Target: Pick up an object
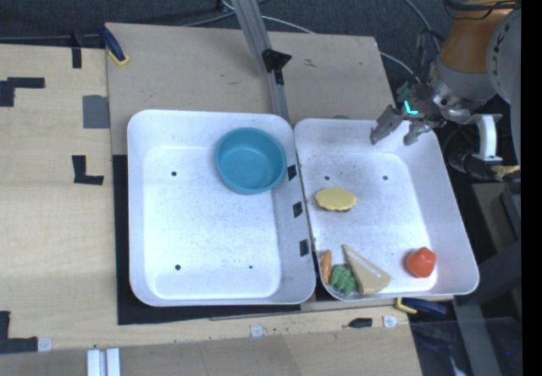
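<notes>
End effector (pixel 398 132) spread, holding nothing, over right bin's (pixel 449 205) far edge | cookie (pixel 335 199), tomato (pixel 420 262) unpicked | grasp not yet begun

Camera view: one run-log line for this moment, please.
gripper: open, above right bin's far edge, holding nothing | blue bowl: left bin | yellow cookie: untouched

2 white bins (pixel 152 196), 1 blue bowl (pixel 250 160), 5 toy foods (pixel 335 199).
</notes>
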`<state>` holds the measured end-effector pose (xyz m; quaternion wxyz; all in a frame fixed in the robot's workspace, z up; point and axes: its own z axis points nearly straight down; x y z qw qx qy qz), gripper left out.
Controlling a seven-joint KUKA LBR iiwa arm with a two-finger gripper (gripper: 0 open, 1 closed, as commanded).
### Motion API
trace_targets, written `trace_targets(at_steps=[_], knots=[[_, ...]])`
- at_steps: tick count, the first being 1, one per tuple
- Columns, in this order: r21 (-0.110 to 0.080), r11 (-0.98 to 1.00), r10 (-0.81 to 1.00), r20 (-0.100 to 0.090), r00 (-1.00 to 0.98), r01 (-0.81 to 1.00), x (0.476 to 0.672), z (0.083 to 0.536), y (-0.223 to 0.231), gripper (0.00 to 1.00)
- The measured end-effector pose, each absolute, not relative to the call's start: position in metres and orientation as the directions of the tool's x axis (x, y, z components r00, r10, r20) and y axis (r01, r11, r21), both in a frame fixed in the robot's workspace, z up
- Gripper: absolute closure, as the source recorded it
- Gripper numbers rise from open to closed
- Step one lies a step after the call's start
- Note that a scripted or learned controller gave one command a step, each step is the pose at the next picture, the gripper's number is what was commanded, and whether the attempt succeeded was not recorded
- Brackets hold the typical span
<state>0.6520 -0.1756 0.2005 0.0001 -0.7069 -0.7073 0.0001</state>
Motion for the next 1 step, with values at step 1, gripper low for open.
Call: trace_targets(at_steps=[1], knots=[[0.0, 0.001, 1.0, 0.0, -0.001, 1.0, 0.652, 0.2004, -0.1755, 0.0]])
